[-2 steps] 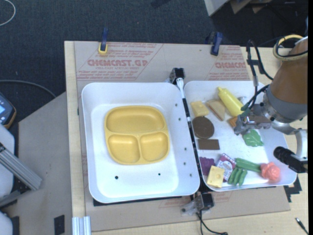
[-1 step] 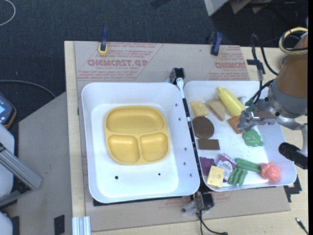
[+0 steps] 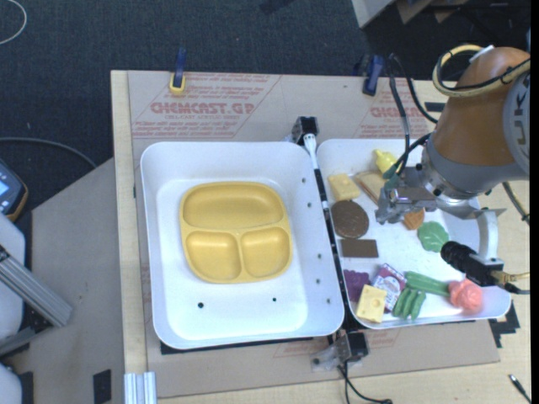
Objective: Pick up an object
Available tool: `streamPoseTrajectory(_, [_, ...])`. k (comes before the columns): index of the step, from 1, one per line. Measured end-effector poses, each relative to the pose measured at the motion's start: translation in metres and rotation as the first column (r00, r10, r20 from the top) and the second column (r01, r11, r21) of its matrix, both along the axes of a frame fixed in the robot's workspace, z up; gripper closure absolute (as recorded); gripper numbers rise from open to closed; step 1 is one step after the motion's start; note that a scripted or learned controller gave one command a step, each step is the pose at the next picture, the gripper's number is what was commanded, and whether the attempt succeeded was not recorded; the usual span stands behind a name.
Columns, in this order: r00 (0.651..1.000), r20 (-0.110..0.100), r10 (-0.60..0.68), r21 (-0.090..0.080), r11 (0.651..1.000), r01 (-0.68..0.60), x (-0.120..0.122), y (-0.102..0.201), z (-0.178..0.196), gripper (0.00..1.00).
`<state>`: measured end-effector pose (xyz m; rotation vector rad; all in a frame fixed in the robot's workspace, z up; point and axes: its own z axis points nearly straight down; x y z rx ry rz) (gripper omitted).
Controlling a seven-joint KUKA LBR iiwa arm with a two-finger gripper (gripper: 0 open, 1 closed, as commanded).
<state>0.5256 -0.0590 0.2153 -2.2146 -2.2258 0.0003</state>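
Observation:
My gripper (image 3: pixel 396 206) hangs low over the upper middle of the right bin (image 3: pixel 438 314), above several toy foods. Directly around it lie a tan slab (image 3: pixel 369 185), a yellow piece (image 3: pixel 384 159) and an orange piece (image 3: pixel 413 220). To its left sit a pale yellow block (image 3: pixel 341 187) and a brown round cookie (image 3: pixel 349 220). Nothing shows between the fingers.
The left bin (image 3: pixel 160 225) holds a yellow three-part plate (image 3: pixel 235 230). Lower in the right bin lie a brown square (image 3: pixel 360 248), a purple packet (image 3: pixel 389 277), a yellow wedge (image 3: pixel 371 302), green pieces (image 3: pixel 418 289), a green lump (image 3: pixel 433 235) and a pink ball (image 3: pixel 466 296).

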Motion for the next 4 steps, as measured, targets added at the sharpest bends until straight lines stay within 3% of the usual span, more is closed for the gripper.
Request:
streamPoseTrajectory(2, [1.0,0.004,-0.002,-0.001,1.0,0.002,0.039,0.096,-0.004,1.0])
streamPoseTrajectory(3, [1.0,0.005,-0.002,-0.001,1.0,0.002,0.044,0.118,0.002,1.0])
streamPoseTrajectory(4, [1.0,0.0,-0.006,-0.001,1.0,0.006,0.035,0.102,0.011,1.0])
